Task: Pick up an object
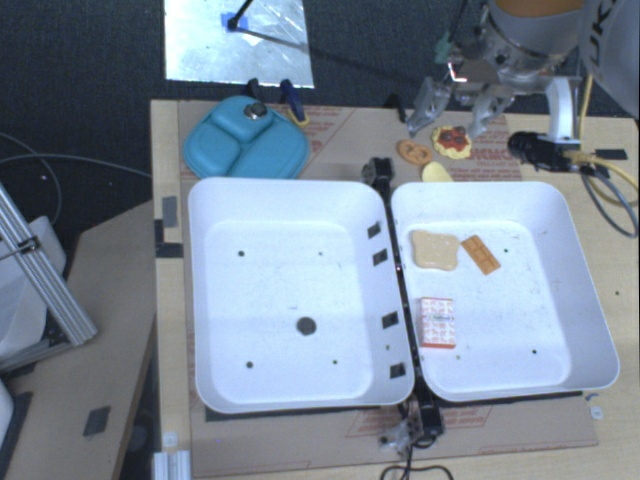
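Your flat beige slab point(434, 250) and orange bar point(481, 254) lie in the right bin point(585, 298); gripper point(452, 116) hovers beyond, fingers spread, empty.

Beyond my bins, at eleven o'clock on the bench, a blue compartment tray point(246, 140) lies flat; a silvery sheet point(237, 25) rests on the dark floor at twelve o'clock above it; an aluminium rail point(40, 271) slants at nine o'clock, over a pale side table point(95, 368).
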Controlling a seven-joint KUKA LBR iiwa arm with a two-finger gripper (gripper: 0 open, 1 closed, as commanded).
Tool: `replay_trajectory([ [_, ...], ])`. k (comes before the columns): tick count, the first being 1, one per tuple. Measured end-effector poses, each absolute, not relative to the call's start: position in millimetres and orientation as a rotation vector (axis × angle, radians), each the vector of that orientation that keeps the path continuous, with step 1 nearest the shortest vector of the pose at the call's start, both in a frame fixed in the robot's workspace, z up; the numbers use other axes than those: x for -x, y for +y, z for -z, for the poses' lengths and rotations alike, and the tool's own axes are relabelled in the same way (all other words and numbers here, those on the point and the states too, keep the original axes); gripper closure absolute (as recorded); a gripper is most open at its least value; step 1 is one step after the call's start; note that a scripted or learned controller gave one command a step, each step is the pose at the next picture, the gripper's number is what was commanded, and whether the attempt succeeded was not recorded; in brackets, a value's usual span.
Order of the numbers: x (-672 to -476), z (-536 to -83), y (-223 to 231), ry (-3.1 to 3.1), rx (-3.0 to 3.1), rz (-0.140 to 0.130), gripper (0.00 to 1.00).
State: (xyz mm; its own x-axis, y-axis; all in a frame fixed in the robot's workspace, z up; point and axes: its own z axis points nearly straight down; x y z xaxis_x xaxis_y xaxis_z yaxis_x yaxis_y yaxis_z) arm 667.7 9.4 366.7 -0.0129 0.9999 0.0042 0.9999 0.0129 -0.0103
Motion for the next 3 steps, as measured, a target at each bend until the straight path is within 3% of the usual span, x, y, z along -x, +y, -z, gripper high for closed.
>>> replay_trajectory([
  [1,-666.5,-267,125,-2.232,2.2,-0.003,0.0],
  [2,-632.4,-300,203,-2.235,2.207,0.009,0.0],
  [3,-653.5,-177,143,-2.214,2.224,-0.014,0.0],
])
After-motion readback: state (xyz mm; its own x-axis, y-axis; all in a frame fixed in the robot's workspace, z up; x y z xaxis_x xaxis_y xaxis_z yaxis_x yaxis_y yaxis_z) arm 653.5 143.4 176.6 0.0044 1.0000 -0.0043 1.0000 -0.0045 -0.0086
